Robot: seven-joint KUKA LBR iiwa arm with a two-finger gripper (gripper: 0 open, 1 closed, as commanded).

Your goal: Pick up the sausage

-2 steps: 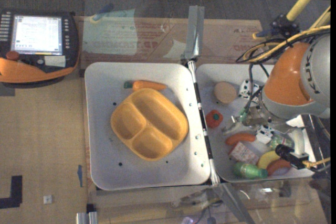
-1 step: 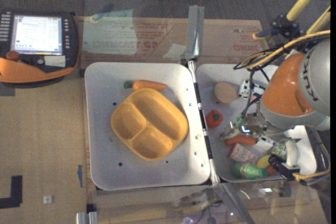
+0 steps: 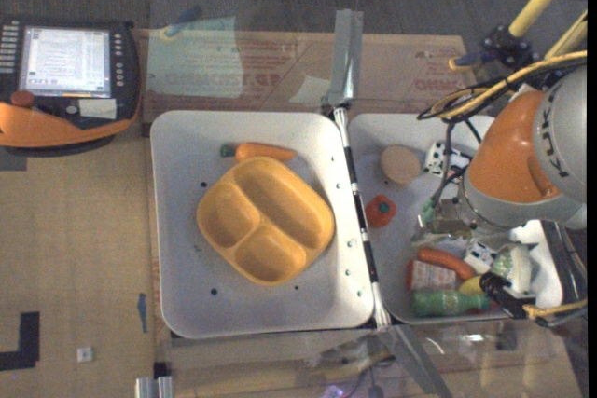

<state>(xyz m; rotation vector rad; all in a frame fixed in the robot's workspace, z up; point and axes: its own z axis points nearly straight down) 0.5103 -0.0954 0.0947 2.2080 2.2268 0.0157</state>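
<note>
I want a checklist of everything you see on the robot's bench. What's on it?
Surface: two white bins side by side, left bin, right bin.
Job's things: sausage lies in the right bin, beside the arm.
Clutter: yellow divided tray and carrot in the left bin; round tan piece, red piece, green bottle in the right bin.
Gripper: hidden under the arm; jaws cannot be judged.
Cables: yellow and black cables loop over the arm.
Surroundings: control tablet at the left.
</note>
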